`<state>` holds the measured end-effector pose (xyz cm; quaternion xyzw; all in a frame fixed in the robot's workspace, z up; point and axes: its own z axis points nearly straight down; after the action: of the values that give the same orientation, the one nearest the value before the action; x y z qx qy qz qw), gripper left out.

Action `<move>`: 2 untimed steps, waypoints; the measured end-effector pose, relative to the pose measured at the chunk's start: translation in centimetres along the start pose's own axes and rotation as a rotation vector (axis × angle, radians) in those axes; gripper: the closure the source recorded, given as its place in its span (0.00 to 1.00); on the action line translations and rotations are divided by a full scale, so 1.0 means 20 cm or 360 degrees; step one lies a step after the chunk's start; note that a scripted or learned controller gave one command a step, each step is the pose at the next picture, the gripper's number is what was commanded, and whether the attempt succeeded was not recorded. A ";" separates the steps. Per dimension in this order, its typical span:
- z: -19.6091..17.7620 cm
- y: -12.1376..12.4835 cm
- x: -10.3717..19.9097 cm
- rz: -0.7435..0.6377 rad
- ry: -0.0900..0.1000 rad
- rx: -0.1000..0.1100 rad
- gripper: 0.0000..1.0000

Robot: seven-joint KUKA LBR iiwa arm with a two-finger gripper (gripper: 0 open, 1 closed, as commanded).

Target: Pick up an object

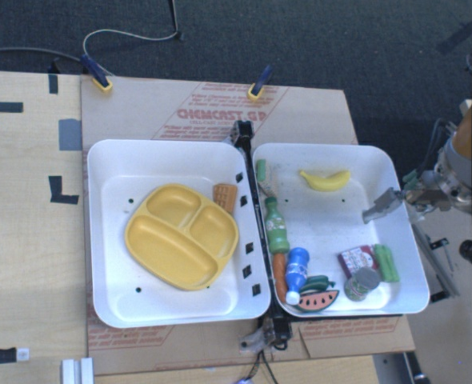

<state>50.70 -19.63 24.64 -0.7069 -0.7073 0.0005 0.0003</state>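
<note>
At the right rim of the right bin [396,174], the tool [382,205] hangs over the white floor, a grey metal finger [380,206] slanting down and leftward from the wrist; whether it is spread or pressed together I cannot tell, and nothing shows gripped in it. It touches none of the objects.

The right bin is shallow, smooth white plastic with rounded corners. Near its back wall lies a curved yellow banana [326,180], glossy, well left of the tool. Along the left wall stand a green bottle [277,226], below it an orange carrot [279,272] and a blue bottle [296,267] with a white band. At the front edge lies a watermelon slice [318,301], red with a green rind. Toward the front right corner sit a dark red packet [354,259], a round grey can [362,283] and a green oblong piece [386,264], close together.

The left bin [100,214] holds a yellow plate [181,235], rounded and divided into three compartments, with a ridged tan waffle [226,197] at its upper right edge. Both bins rest on brown printed cardboard [212,110] over the surface.
</note>
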 end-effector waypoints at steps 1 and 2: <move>0.75 -0.09 0.06 0.0000 -0.0004 -0.0015 0.00; 0.79 0.06 0.21 0.0001 -0.0011 -0.0021 0.00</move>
<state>51.84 -15.51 8.90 -0.7071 -0.7071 -0.0016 -0.0069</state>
